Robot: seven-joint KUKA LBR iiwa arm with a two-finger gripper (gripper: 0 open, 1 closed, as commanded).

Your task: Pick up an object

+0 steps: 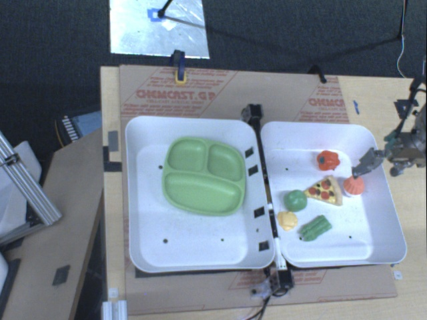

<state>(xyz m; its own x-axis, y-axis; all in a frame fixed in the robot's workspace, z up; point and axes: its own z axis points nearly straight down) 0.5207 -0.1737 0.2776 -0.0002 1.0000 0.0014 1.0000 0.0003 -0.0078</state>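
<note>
The jaws (363,167) reach in from the 3 o'clock edge and hang over the right bin's upper right part, a dark finger slanting down toward a small orange-pink rounded toy piece (354,185). Whether they stand open or closed cannot be told; the finger ends blur into one dark shape, and nothing is seen between them.

That orange-pink piece lies just below the tips, close to the bin's 3 o'clock wall. To do the pick well, I judge the jaws should come straight down over its middle, the wall side watched so a finger does not catch the rim, and close only once the piece sits between them.

Outward from there, in the right shallow white plastic bin (380,245): one red tomato-like toy with a green top (327,159) at 10 o'clock of the orange-pink piece; one toy pizza slice, yellow with red dots (325,191), at 9 o'clock of it; one green round toy (295,200); one small yellow toy (287,220); one green ridged pickle-like toy (315,228) at 6 o'clock in the bin. Six toys, all apart or barely touching.

The left white bin (143,245) holds one pale green divided plastic plate (203,176) with three compartments. Both bins rest on a brown cardboard-covered tabletop (200,89).
</note>
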